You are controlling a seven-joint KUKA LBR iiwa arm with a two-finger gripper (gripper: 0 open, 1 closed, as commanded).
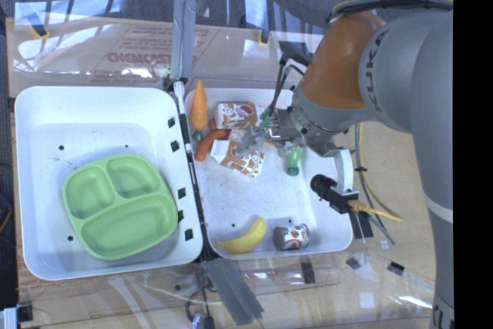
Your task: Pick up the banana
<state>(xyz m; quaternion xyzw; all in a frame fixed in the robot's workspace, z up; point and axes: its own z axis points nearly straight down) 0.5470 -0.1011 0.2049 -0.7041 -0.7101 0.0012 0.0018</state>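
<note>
Robot lab, KUKA arm (400,65), 2 bins (46,112)

A light green plastic plate with three compartments (121,204) lies in the left white bin (46,112). In the right white bin (254,204), an orange carrot (199,108) sits at ten o'clock, a crumpled printed snack packet (237,136) near twelve, a small green bottle (293,161) at two, and a red-and-white can (291,236) at five.

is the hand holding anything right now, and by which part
Cannot be told: the hand sits over the snack packets, its tips unclear. The banana lies free.
</note>
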